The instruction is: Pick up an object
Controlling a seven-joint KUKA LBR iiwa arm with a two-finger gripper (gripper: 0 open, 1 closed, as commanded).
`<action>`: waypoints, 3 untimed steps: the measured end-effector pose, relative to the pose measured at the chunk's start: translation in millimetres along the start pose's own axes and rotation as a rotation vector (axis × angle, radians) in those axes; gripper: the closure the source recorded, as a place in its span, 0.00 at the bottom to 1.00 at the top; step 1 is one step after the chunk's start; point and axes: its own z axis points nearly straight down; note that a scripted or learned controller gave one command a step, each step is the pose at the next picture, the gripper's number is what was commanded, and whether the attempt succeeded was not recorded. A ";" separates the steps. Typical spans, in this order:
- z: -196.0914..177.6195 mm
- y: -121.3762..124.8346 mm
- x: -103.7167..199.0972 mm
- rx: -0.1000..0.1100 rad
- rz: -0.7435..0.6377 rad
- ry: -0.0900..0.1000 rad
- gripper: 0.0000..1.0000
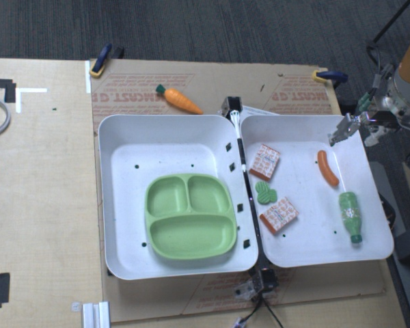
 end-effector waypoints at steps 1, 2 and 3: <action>149.5 22.5 -21.3 0.003 0.060 0.016 0.00; 138.5 21.9 -26.9 0.000 0.061 0.003 1.00; 57.1 1.6 53.5 0.000 0.128 0.000 1.00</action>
